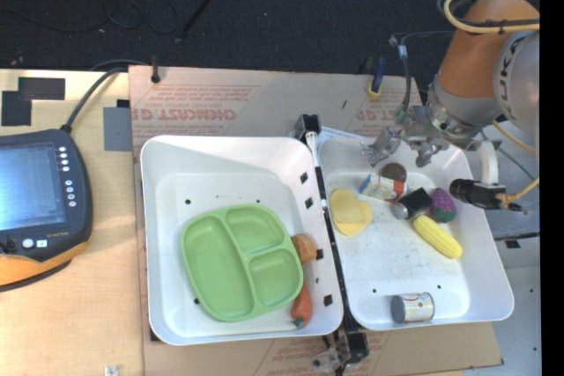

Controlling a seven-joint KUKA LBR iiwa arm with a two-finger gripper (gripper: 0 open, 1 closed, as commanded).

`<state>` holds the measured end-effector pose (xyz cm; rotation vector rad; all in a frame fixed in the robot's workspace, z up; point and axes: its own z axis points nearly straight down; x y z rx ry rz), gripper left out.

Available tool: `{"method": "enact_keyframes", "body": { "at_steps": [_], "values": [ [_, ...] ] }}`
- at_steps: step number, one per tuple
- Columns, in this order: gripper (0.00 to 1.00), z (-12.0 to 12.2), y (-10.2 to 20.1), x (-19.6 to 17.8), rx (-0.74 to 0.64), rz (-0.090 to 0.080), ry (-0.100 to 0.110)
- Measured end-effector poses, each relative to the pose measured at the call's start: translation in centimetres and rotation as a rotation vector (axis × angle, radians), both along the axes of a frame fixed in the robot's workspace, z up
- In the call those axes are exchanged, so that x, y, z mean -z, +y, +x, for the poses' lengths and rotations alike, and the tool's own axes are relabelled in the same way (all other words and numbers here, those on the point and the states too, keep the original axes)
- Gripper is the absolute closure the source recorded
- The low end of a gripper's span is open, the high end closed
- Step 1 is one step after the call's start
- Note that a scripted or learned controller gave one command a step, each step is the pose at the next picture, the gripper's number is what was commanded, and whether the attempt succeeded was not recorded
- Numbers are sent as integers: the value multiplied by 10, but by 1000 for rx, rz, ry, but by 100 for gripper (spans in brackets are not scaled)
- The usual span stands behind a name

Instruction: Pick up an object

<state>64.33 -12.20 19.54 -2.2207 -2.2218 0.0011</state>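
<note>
1. At the far left you have a pendant point(35, 194) with a dark screen, lying on the wooden bench point(106, 295), well apart from the bins.
2. The left bin point(176, 163) holds a green tray point(240, 261) with three compartments, set toward the bin's near right part.
3. Just right of the tray, against the bin's right wall, you see a small brown item point(305, 247), and below it a carrot point(301, 304) lying along the tray's edge.
4. Crossing into the right bin point(476, 295), a flat yellow piece point(350, 212) lies near the divider.
5. Beyond it, a small can point(384, 184) lies on its side with a red and white label.
6. To its right, a dark object point(414, 203) sits touching a purple one point(442, 204), and a corn cob point(437, 236) lies tilted just below them.
7. A grey can point(412, 306) lies alone near the bin's front wall, well apart from the rest.
8. The gripper point(404, 147) hangs over the back of the right bin, just above the small can, below the arm's orange band. You cannot tell whether it is spread or closed, and nothing shows between its tips.
</note>
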Motion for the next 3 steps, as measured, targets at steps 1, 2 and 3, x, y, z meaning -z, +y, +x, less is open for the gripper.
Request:
{"method": "enact_keyframes", "body": {
  "at_steps": [1,2,3],
  "values": [
    [0,-19,25,72,0,-4,-18],
    [0,-55,31,107,3,-1,-3],
    [0,-113,-75,108,9,-3,5]
  ]
}}
